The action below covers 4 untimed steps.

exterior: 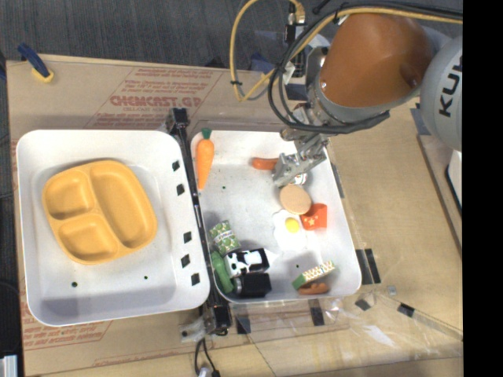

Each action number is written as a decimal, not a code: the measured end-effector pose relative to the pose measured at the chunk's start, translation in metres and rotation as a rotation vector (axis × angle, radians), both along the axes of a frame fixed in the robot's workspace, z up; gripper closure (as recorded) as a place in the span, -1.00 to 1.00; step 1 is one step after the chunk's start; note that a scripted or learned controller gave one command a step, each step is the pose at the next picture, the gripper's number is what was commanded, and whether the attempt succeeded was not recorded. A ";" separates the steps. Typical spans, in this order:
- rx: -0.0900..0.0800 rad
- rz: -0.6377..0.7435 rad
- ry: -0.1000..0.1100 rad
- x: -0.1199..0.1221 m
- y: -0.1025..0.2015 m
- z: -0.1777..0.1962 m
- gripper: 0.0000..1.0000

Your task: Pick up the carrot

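Orange-banded, the arm looms closest to the lens. Lying against the right bin's upper-left wall, the carrot points downward, untouched. Well apart, the gripper hangs over a round tan cookie; whether its grip is wide or narrow I cannot tell.

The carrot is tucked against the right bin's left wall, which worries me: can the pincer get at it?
Probably yes: the carrot lies apart from the other toys, open from above, though the bin wall crowds one side.
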<state>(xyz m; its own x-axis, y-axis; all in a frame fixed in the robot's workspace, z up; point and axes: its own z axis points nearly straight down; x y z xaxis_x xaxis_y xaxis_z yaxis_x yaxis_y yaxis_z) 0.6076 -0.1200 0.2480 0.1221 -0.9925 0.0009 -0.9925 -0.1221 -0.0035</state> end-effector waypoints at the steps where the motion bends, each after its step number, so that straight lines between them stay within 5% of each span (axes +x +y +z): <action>1: 0.001 0.280 0.001 0.020 -0.057 0.052 1.00; 2: 0.003 0.235 0.003 0.050 -0.048 0.033 1.00; 3: 0.000 0.380 0.005 -0.059 -0.062 0.041 1.00; 4: 0.003 0.215 0.008 -0.021 -0.037 0.001 1.00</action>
